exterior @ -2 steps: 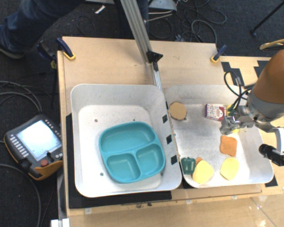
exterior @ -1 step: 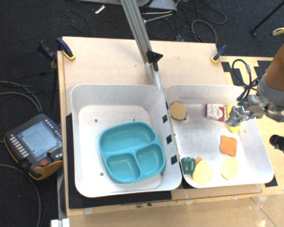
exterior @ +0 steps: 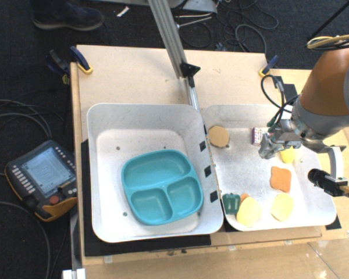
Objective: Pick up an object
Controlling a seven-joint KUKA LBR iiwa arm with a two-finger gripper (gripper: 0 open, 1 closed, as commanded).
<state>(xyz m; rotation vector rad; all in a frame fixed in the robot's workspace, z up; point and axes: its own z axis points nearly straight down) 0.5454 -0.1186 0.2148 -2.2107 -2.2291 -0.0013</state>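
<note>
the gripper [exterior: 271, 146] is down low in the right bin [exterior: 238, 116], roughly mid-bin toward its far right side, and honestly there's no telling from this slanted view how it's set or whether it has anything.

no particular target is named, so any of the bin's stuff counts. a small purple-and-white item [exterior: 257, 135] sits just left of the gripper, a yellow piece [exterior: 287, 155] is tucked right under it on the near side, and an orange wedge [exterior: 281, 179] is a bit closer to the near edge. a round tan thing [exterior: 218, 136] is over by the bin's left wall, and along the near edge there's a green pepper-looking bit [exterior: 230, 201] plus two pale yellow lumps [exterior: 248, 211] and [exterior: 282, 207].

biggest risk: the gripper is parked between the purple item and the yellow piece, so it could land in the gap, shove one sideways and come up with nothing. these look like smooth plastic toy food, so a glancing pinch would probably squirt one out. it could also catch two at once and drop both on the lift.

the teal divided tray [exterior: 161, 186] in the left bin [exterior: 104, 121] is well clear.
</note>
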